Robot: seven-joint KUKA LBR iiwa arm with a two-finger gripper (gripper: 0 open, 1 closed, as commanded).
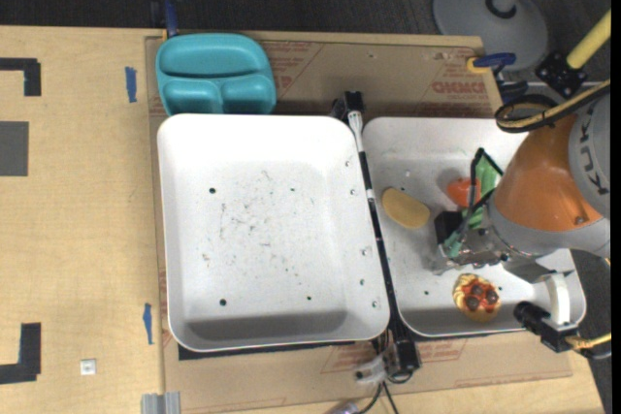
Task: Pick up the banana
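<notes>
A pale yellow oval thing (406, 208) lies in the right bin (417, 145), close to its left wall; I cannot tell if it is the banana. My gripper (462, 249) reaches down into the middle of this bin, just right of the yellow thing and apart from it. An orange piece with a green part (462, 188) lies just behind the gripper. A round item speckled red and yellow (475, 295) sits in front of the gripper, near the bin's front wall. The orange wrist hides the bin's right side.
The left bin (175, 238) stands beside the right one, their walls meeting at the black divider (367, 199). A teal divided tray (214, 73) sits behind the left bin. Cardboard covers the bench to the left.
</notes>
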